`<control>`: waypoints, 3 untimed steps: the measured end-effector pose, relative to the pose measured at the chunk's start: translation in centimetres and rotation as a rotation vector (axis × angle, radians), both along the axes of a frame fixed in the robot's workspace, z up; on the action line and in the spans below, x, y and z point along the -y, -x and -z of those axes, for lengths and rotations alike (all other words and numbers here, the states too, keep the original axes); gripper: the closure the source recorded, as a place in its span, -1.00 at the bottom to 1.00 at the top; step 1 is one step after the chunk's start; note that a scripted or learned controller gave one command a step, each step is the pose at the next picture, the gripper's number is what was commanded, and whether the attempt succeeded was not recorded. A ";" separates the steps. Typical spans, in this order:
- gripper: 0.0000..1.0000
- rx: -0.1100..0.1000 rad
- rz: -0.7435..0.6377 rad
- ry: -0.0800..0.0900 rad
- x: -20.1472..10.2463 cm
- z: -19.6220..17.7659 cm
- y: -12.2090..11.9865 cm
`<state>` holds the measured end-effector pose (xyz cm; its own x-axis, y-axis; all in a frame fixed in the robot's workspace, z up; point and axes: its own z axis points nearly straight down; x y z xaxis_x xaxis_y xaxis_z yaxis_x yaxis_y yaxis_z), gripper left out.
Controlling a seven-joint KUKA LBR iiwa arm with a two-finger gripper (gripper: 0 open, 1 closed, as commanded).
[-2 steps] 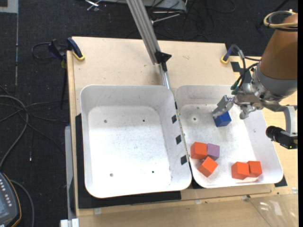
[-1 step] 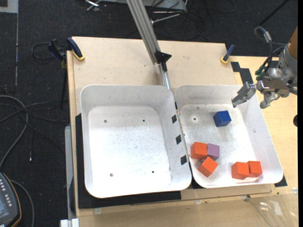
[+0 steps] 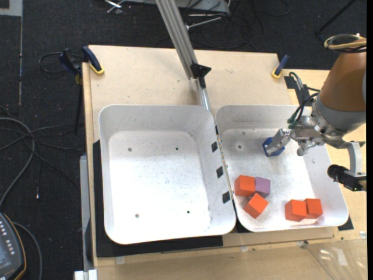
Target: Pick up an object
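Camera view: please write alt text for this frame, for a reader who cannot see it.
A grey and orange robot arm reaches in from the right, its end effector over the right bin beside a blue block. Nearer the bin's front lie four orange blocks and one purple block; the left bin sits alongside.

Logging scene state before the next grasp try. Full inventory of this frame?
white bins: 2, white, side by side on the bench, left, right
orange blocks: 4, right bin's near end, two by its left wall, two near the right corner
purple block: 1, touching the upper left orange one
blue block: 1, mid right bin, at the gripper
clamps: 2, yellow-tipped, bench's far corners
gripper: 1, grey, over right bin
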<state>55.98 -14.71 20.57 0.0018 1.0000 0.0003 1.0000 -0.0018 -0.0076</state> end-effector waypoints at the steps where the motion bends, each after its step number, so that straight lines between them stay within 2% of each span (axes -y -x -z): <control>1: -1.00 0.006 -0.004 0.002 2.3 8.4 -6.4; 2: -1.00 0.008 -0.005 0.002 2.7 11.2 -8.0; 3: 1.00 0.011 -0.007 0.003 2.6 10.0 -8.1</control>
<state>64.06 -17.34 10.56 -0.0049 1.0000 -0.0028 1.0000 0.0049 0.0032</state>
